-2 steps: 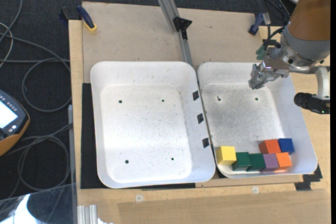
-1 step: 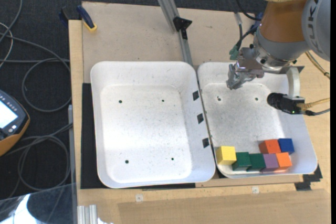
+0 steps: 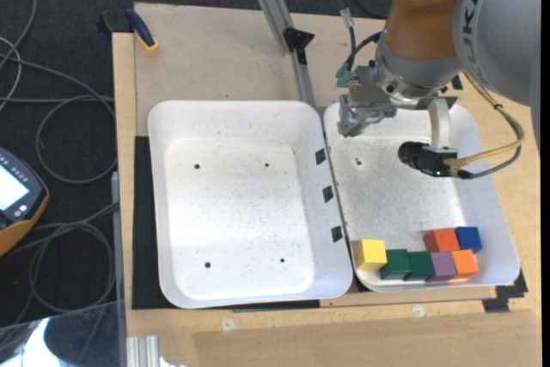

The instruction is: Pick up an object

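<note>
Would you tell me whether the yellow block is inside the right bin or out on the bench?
Inside. The yellow block sits on the floor of the right bin, at its near edge, leftmost in the cluster of coloured blocks.

A single fixed camera looks down at a slant from above the bench (image 3: 215, 39), framing both white bins (image 3: 172, 133) and surrounding floor.

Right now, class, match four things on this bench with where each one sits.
Things:
1. yellow block
2. blue block
3. gripper
4. left bin

Places:
A. above the right bin's far left corner
B. leftmost in the cluster of blocks
C. beside the bin that holds the blocks
D. at the cluster's right, behind an orange block

Pairs: 1-B, 2-D, 3-A, 4-C
</note>
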Controlling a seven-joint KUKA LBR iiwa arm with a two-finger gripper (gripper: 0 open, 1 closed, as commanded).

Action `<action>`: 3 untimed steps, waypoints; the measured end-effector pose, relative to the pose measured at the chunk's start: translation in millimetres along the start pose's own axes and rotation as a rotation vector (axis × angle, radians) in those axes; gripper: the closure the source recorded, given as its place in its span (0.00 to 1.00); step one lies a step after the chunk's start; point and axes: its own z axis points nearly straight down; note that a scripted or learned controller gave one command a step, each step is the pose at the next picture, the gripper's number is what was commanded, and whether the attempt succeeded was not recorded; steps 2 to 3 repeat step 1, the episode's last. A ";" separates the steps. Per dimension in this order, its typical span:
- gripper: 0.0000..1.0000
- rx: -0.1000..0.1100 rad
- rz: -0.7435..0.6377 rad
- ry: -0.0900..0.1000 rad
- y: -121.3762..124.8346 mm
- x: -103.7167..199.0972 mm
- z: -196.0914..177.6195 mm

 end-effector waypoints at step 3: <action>1.00 0.001 0.000 0.000 17.2 61.8 6.6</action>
